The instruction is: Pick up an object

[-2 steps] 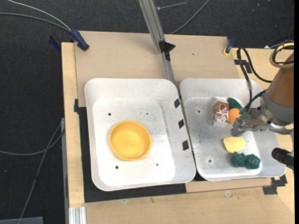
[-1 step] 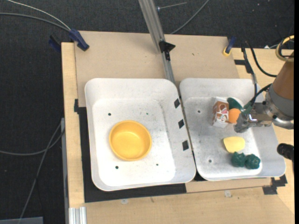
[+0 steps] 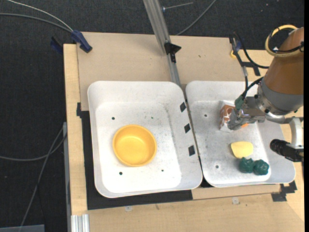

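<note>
We see the gripper (image 3: 235, 120) low in the right bin (image 3: 207, 149), reaching in from the right beneath the grey wrist and the orange band of the arm (image 3: 285, 76); its tip sits against a small brown-and-white object (image 3: 225, 114) that lies near the middle of that bin, toward its far side; we cannot tell whether the gripper is open, closed or grasping, since the arm's own body hides that part. Nearer to us in the same bin lies a pale yellow object (image 3: 241, 149), apart from the gripper; just beside it, toward the bin's near right corner, sits a dark green object (image 3: 254, 166) made of two rounded lumps, almost touching the yellow one. In the left bin (image 3: 106, 178) we find a yellow bowl (image 3: 134, 145), upright, resting left of centre; the two bins lie side by side, their inner rims touching, on a tan bench (image 3: 125, 57); a metal pole (image 3: 157, 18) rises from the far edge between them.
</note>
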